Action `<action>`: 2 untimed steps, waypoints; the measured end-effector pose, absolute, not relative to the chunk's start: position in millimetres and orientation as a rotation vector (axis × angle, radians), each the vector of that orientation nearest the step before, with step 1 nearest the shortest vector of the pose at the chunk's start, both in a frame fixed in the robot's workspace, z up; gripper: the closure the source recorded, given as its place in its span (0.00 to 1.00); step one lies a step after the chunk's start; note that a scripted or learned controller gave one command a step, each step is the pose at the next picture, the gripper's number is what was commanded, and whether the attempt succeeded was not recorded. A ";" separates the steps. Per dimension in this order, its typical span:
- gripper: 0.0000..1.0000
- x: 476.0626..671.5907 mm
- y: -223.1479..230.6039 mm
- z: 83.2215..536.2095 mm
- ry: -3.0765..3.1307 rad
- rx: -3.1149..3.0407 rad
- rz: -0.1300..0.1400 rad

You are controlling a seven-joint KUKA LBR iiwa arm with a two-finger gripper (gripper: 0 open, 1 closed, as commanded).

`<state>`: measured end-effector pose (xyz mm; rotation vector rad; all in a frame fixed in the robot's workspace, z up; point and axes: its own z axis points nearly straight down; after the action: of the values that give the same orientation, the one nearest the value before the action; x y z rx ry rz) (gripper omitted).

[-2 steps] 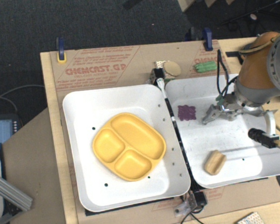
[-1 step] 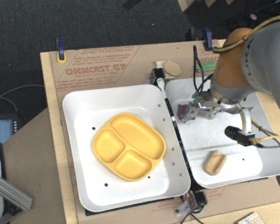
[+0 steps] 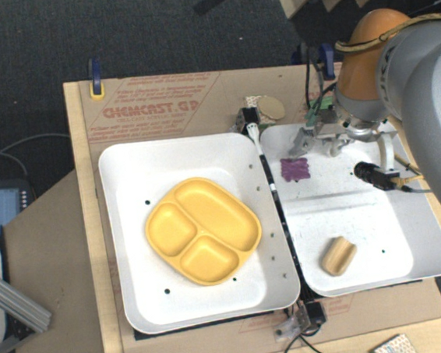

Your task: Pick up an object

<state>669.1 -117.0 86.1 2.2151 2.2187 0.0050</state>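
Gripper poised at the far end of the right bin, next to a small purple piece

On the worktop (image 3: 158,100), the left bin (image 3: 119,221) holds a yellow divided plate (image 3: 203,230) lying flat near its centre, its long axis slanting from upper left to lower right. It looks too broad for an easy pinch. To the right of the plate, across the seam, the right bin (image 3: 416,253) holds the purple piece (image 3: 295,169), level with the plate's far edge. It is roughly square, with no clear long axis. Further right of the plate and nearer the camera lies a tan block (image 3: 338,256), its long axis tilted lower left to upper right. The gripper (image 3: 322,139) hangs just right of the purple piece, probably its target. I cannot tell whether the gripper is wide or narrow, and nothing shows in its grasp.
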 end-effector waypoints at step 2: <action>0.00 626.4 -93.7 85.5 2.219 2.215 0.006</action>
<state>626.4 -93.7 85.5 2.2148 2.2194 0.0059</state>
